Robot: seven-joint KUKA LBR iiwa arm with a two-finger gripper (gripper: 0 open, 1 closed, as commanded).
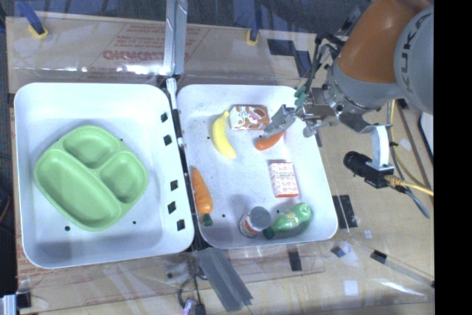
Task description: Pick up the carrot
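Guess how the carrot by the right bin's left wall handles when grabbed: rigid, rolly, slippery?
The carrot looks like a moulded toy, so probably rigid and light. Its tapered round body may roll or slip sideways under closing fingers. It lies along the right bin's left wall, which likely leaves little finger room.

Looked smooth and slightly glossy: 2 white plastic bins (44, 247), speckled on the right. Matt green plastic on the divided plate (90, 175). Smooth, waxy-looking plastic on the carrot (201, 190) and banana (222, 136). Printed card on the small carton (283, 179). Glossy orange shell on the arm's band (380, 37); dull metal at the gripper (282, 116).
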